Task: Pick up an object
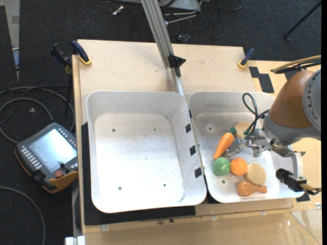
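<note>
Two shallow white bins are sitting side by side on a pale wooden bench (127, 65), seen from above at a slant. The left bin (102, 111) is occupying the centre of the frame. The right bin (214, 103), at lower right, is holding a cluster of toy foods: an orange carrot (223, 144) lying tilted, a green ball (221, 166) below it, an orange ball (238, 166) just beside the green one, a beige round piece (255, 174), and a tan pear shape (249, 189) nearest the bottom edge. The grey arm (296, 106) is reaching in from the right, and its gripper (244, 146) is hovering low just right of the carrot; whether it is spread or closed cannot be told. A teach pendant (48, 157) is lying at far left.
</note>
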Motion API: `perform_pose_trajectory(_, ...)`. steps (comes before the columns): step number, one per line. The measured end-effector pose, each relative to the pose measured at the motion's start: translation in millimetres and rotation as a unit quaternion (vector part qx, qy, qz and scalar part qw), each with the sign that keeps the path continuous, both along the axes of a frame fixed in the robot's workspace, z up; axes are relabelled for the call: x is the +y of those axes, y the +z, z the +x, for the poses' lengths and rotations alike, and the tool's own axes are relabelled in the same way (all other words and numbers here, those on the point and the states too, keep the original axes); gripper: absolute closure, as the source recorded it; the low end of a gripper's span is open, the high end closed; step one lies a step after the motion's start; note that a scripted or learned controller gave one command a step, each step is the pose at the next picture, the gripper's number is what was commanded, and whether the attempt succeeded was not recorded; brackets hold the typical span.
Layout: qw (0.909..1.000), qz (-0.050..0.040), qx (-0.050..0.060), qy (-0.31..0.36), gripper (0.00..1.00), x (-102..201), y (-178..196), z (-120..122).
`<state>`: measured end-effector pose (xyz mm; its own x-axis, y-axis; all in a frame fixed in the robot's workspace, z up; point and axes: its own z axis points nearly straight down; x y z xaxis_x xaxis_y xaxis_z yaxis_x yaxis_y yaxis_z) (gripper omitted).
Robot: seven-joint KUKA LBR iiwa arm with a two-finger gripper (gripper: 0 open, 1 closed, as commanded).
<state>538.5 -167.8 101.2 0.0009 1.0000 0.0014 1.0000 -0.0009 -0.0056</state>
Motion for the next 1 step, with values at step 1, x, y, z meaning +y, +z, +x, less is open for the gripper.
perform_pose_trajectory(1,1.0,-0.0008,-0.004,0.0,1.0,-0.3,13.3,1.9)
